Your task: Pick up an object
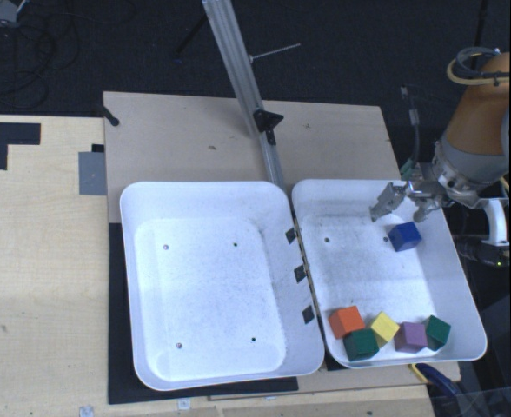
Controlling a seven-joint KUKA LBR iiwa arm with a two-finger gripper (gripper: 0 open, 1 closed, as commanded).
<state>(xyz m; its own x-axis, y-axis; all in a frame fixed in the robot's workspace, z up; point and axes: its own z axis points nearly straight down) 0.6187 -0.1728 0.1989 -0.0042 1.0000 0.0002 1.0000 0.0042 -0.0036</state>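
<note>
A blue cube [404, 235] lies in the right bin [360, 268], near its far right side. My gripper [407, 202] hovers just above and behind that cube, with its fingers [386, 203] spread open and nothing between them. Along the bin's near edge sit an orange cube [346, 321], a dark green cube [361, 345], a yellow cube [384, 327], a purple cube [410, 336] and another green cube [437, 331].
The left bin [205, 278] stands beside the right one, joined by black clips [301, 273]. A slanted aluminium rail [242, 76] rises behind the bins. The arm's orange band [479, 120] sits at the right.
</note>
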